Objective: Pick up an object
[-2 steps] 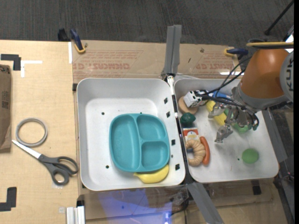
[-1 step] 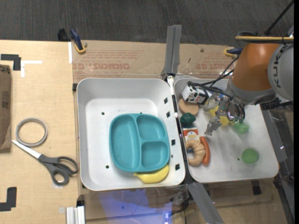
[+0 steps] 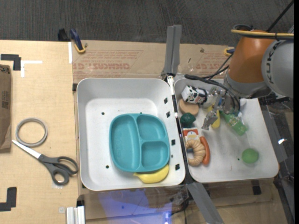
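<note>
In the right bin (image 3: 261, 169), largest first: I log arm (image 3: 261, 64), gripper (image 3: 219, 110) low over green bottle (image 3: 233, 124) and yellow piece (image 3: 215, 120), grasp state indeterminate; green ball (image 3: 250, 156) apart. Step: descent. Next needs closing squarely.

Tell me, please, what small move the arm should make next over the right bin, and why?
Probably a short, straight descent. The gripper sits low in the right bin, right over a clear green bottle and a small yellow piece. Nothing visibly sits between its fingers, so closing now might catch nothing.
</note>
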Tool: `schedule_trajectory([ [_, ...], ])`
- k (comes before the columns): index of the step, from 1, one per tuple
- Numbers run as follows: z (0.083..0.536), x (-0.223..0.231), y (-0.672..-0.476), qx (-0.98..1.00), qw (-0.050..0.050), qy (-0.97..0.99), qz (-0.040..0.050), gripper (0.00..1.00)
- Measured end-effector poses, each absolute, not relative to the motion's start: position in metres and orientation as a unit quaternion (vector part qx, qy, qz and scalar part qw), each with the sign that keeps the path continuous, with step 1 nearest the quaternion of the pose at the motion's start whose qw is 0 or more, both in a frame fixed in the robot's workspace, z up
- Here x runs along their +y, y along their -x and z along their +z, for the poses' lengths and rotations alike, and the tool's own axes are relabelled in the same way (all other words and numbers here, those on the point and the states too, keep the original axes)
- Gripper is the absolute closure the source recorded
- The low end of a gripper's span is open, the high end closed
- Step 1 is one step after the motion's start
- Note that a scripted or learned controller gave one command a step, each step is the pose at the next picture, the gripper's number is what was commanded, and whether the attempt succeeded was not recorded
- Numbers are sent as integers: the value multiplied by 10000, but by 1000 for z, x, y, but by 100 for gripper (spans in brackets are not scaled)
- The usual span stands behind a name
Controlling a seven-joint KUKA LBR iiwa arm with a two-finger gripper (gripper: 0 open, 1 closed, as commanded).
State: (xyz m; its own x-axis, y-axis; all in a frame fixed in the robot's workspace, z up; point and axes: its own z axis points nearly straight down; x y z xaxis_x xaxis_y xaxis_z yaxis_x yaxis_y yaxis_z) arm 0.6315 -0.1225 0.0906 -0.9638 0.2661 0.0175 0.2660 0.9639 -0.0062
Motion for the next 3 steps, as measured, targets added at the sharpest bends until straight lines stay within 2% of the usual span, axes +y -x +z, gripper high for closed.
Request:
schedule_trajectory([
  [1, 102, -122, -636, -9911, -6, 1333, 19, 100],
  [2, 99, -122, -632, -9911, 81, 1330, 19, 0],
  [3, 111, -122, -635, -9912, 2, 1321, 27, 100],
])
